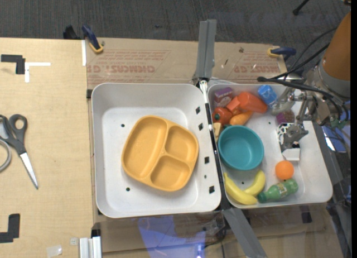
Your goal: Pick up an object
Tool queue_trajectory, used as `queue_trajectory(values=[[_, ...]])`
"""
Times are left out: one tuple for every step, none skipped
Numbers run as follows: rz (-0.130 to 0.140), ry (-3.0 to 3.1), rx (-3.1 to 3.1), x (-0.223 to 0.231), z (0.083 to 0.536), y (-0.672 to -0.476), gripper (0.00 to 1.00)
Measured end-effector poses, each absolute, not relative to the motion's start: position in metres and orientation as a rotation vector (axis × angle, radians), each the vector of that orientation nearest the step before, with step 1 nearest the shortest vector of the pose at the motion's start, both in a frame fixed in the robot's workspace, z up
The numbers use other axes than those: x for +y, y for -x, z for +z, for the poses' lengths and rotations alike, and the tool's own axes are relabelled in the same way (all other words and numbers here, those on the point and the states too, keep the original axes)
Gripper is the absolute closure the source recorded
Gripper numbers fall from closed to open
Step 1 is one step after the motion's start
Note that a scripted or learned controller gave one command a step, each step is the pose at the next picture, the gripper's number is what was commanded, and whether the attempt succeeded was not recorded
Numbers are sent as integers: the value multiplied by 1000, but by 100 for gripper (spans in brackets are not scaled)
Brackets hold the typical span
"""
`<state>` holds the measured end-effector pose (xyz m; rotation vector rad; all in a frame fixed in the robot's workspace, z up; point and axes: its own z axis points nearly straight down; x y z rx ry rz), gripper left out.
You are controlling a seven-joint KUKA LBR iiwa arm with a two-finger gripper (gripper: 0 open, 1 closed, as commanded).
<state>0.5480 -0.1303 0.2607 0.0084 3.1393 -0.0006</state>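
Note:
The right bin (325,167) holds a teal bowl (241,147), a banana (244,190), a green bottle (277,191), a small orange ball (284,170), a cluster of orange and red toys (245,106), a blue piece (266,92) and a purple piece (223,93). My gripper (293,131) hangs low over the right side of this bin, above the orange ball and to the right of the bowl. A small white and black piece (291,152) lies just below it; whether the gripper touches it is unclear.
A yellow divided plate (160,153) lies in the left bin (106,139). Scissors (19,142) rest on the wooden bench at far left. Cables and the arm crowd the right edge. A grey post (206,50) stands behind the bins.

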Motion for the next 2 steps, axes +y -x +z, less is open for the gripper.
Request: queue_trajectory(values=[[-1,-47,3138,-157,155,-628,0],[-7,-194,3108,-148,106,-665,0]])
